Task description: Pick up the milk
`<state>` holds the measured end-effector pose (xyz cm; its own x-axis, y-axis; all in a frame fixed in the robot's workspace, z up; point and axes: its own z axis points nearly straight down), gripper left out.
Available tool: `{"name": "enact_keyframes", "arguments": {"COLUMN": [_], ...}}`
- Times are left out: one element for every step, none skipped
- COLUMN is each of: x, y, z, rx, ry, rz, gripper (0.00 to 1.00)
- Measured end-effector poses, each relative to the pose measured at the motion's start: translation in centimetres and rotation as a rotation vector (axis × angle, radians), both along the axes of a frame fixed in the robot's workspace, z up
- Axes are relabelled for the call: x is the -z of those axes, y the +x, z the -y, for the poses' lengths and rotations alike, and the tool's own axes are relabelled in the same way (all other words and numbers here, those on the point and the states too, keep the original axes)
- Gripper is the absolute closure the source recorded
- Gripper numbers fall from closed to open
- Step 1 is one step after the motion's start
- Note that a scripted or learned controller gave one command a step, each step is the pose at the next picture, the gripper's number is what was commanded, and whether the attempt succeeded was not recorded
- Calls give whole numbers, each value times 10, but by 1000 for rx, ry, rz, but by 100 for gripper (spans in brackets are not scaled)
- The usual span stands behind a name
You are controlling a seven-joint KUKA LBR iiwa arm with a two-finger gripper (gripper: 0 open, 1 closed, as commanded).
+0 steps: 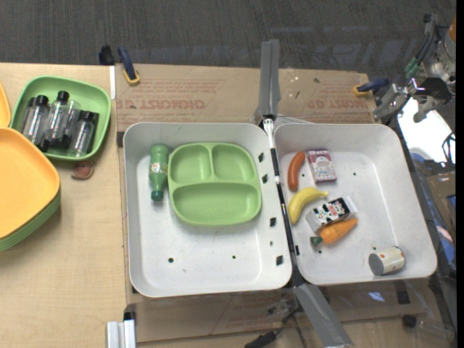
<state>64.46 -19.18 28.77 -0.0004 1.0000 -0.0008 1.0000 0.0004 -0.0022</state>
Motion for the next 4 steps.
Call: {"name": "enact_keyframes", "arguments": {"x": [129,180,181,169], "y": [-58,-118,-153,-152], "z": [-61,-77,-81,-74], "rx": [-262,-408,-359,-351], "ry": [1,-12,-14,-26], "rz": [0,42,45,52], "gripper": [0,0,0,100]}}
